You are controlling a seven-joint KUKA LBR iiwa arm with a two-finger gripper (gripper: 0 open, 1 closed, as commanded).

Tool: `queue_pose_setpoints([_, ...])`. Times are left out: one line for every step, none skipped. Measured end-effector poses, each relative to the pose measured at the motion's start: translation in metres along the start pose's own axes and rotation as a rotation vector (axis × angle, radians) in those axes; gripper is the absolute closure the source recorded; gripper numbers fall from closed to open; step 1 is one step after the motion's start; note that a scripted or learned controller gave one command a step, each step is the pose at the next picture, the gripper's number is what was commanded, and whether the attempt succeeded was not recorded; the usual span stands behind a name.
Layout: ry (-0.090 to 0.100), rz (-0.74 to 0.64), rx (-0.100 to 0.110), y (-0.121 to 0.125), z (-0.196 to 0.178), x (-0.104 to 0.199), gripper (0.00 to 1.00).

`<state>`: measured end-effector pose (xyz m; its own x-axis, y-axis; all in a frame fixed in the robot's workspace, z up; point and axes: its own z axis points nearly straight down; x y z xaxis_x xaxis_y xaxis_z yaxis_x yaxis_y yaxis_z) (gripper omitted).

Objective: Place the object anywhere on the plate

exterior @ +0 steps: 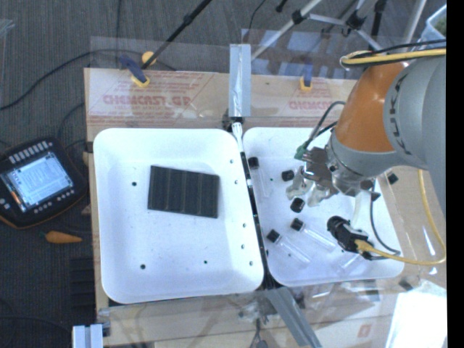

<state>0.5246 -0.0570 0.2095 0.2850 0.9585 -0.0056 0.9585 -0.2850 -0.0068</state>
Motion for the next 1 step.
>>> queue_pose_setpoints([0.002,-0.169,0.002,-0.0126,0.0151,0.0871,1.00])
